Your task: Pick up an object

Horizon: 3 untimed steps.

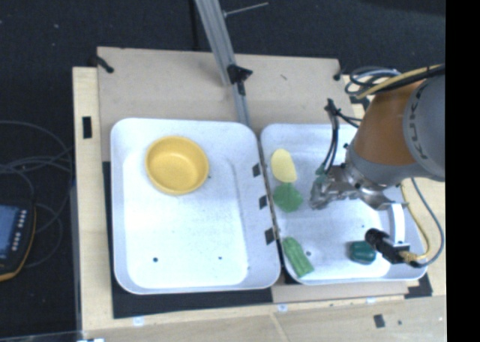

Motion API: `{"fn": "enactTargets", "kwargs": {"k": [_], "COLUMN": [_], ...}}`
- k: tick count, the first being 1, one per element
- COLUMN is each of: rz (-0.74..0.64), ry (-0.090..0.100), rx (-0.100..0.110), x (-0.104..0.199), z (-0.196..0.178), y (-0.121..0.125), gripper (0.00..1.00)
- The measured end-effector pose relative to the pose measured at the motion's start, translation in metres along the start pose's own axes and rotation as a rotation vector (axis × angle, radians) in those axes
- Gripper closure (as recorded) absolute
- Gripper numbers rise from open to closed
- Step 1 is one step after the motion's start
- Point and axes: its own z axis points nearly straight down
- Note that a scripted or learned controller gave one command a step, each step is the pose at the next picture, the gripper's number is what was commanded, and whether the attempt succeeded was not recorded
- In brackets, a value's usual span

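reaching in from the right, the arm (pixel 390 134) hangs its gripper (pixel 321 196) over the right bin (pixel 337 138), just beside the green round object (pixel 287 198); no readable writing.

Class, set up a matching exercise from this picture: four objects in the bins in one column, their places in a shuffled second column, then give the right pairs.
Objects:
1. yellow bowl
2. pale yellow piece
3. green block
4. dark teal object

Places:
A. right bin, near right corner
B. left bin, far left part
C. right bin, near left corner
D. right bin, far left, by the divide

Pairs: 1-B, 2-D, 3-C, 4-A
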Motion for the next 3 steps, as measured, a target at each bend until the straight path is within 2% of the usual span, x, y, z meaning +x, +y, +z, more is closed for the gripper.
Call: {"fn": "enactTargets", "kwargs": {"k": [2, 3], "rz": [-0.001, -0.001], "ry": [0.000, 0.001], "rx": [-0.002, 0.003], "x": [0.004, 0.004], "z": [-0.120, -0.130], "y": [0.004, 0.004], "gripper": [1.00, 1.00]}}
